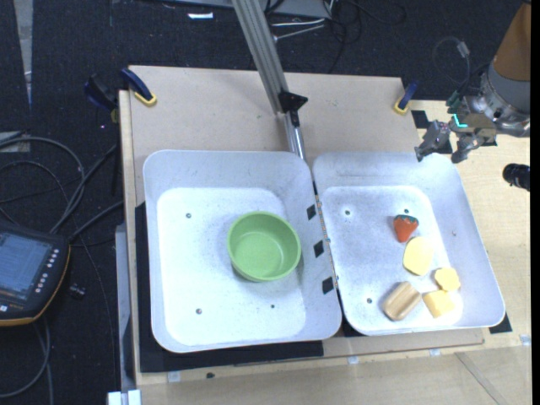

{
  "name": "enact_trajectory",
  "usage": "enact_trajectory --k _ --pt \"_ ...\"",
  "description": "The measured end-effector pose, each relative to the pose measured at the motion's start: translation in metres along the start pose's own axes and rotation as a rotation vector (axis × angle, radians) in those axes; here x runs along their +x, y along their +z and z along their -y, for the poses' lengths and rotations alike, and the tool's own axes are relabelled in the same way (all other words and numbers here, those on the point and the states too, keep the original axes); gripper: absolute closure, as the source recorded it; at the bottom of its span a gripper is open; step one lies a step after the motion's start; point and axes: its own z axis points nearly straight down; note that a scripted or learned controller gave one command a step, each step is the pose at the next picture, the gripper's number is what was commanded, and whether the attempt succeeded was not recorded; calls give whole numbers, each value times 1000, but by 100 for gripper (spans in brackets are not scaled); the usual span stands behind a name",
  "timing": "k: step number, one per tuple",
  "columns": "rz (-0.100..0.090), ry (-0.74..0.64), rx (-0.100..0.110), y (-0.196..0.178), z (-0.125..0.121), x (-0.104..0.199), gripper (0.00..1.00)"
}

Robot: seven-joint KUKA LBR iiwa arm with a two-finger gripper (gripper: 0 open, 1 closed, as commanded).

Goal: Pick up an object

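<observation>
Robot arm poised above the far right corner of the bench, its gripper (445, 144) hanging just outside the far right corner of the right bin (472, 226) with nothing between its fingers. The dark fingers appear spread apart and released, though they are small at this slant.

By every sign, the picking job has yet to begin in earnest. All the candidates lie untouched on the floor of the right bin: a strawberry (406, 225) toward the middle, a pale yellow slice (418, 256) just beside it on the near side, and, clustered in the near right corner, a yellow block (447, 278), a second yellow block (438, 303) and a tan bread roll (400, 301) (the last two all but touching). A green bowl (264, 245) sits upright in the middle of the left bin (169, 226), well apart from the gripper.

What is left, then, is nearly everything: travel inward over the right bin, descent onto one item, closing, and the lift. The strawberry lies nearest the gripper and looks the handiest target, though its small rounded shape could slip.
</observation>
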Motion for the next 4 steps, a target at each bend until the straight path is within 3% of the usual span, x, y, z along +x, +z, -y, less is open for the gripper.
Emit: enact_trajectory --k 1,4 --pt "0 0 0 0 0 0 0" --pt "-1 0 3 159 3 -4 0"
